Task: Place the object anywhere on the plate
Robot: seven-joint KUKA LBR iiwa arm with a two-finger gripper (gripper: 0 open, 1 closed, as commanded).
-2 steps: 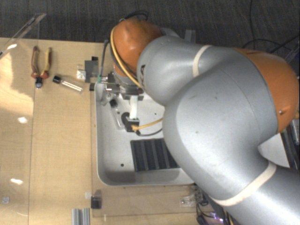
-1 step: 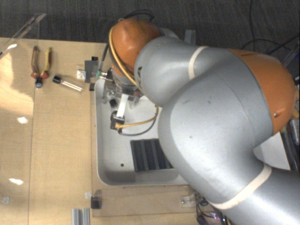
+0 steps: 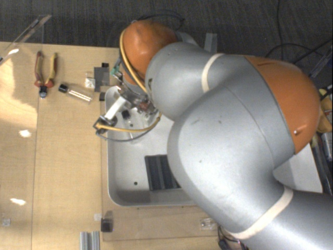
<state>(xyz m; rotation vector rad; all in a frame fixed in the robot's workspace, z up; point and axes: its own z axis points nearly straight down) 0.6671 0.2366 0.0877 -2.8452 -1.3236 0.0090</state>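
Observation:
A dark grey ridged rectangular object [image 3: 157,172] lies flat on the floor of the left white bin [image 3: 120,189], and the arm's bulk covers its right end. The gripper [image 3: 134,106] hangs over the bin's far left corner, below the orange wrist band, well beyond the ridged object. The wrist hides the gripper's tips. The large grey arm covers most of both bins and whatever lies under it.
On the wooden bench left of the bin lie pliers with red and yellow handles [image 3: 45,72], a slim black-tipped tool [image 3: 75,92] and small blocks [image 3: 101,75]. A small dark block [image 3: 106,224] sits near the bin's front left corner.

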